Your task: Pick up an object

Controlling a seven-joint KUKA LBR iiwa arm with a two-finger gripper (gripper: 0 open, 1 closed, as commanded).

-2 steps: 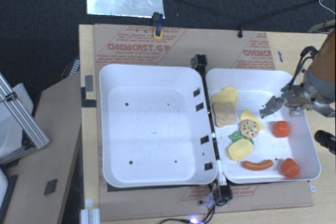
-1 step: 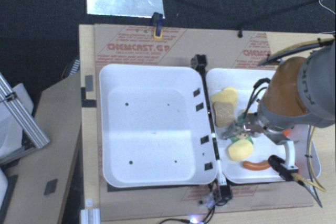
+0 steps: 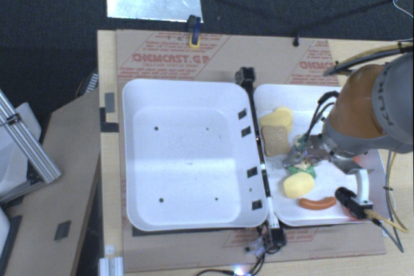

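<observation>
over the right bin (image 3: 310,95), near its middle, the gripper (image 3: 299,156) is lowered at the end of the grey and orange arm (image 3: 362,110); whether anything is gripped cannot be told. just below it a small green object (image 3: 304,170) is seen, touching a yellow lemon-like piece (image 3: 298,185). a slice of brown bread (image 3: 275,139) lies just left, with a pale yellow piece (image 3: 278,117) above it. an orange-red sausage (image 3: 317,203) rests near the front wall. the left bin (image 3: 187,152) sits alongside.
</observation>
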